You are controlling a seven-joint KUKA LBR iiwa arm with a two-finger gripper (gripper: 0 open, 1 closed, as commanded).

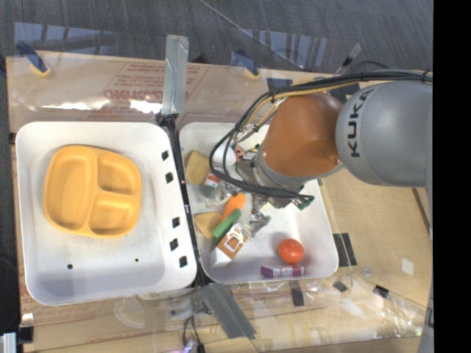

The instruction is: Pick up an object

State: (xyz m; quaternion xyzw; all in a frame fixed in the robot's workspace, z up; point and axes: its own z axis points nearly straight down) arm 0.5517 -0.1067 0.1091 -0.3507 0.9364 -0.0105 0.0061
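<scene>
Gripper down in right bin, next to carrot

Clutter is all in the right bin (330,250): the pickable stuff is dumped there loose, so that is why your arm (383,134) is bent over it from the right, with the orange wrist section hiding the bin's middle. The left bin (29,197), well left of the carrot, has just a yellow plate (92,190) lying flat. Probably the drop side, not a target.

The carrot (229,213) lies on a slant, orange end up-right and green end down-left. It looks loose on the bin floor, nothing pinning it.

- Wedge (196,168): above-left of the carrot, near the bin's left wall.
- Second tan piece (206,223): just left of the carrot, touching or nearly touching the green end. Can't tell which.
- Carton (231,243): just below the carrot, tilted.
- Tomato (291,251): below-right of the carrot, apart from it, in open floor.
- Purple bar (282,271): further below-right, by the bin's near wall.

The gripper (256,213) sits just right of the carrot's orange end, low in the bin and under the wrist. You can't tell from this angle whether it is spread or closed, since wrist and cables crowd it. Nothing is visibly in its grasp, so don't log a hold.

My read is that the carrot is the likely target, being the nearest thing, with the carton next. The tan piece and the carton crowd the carrot, so a grab could nudge either.
</scene>
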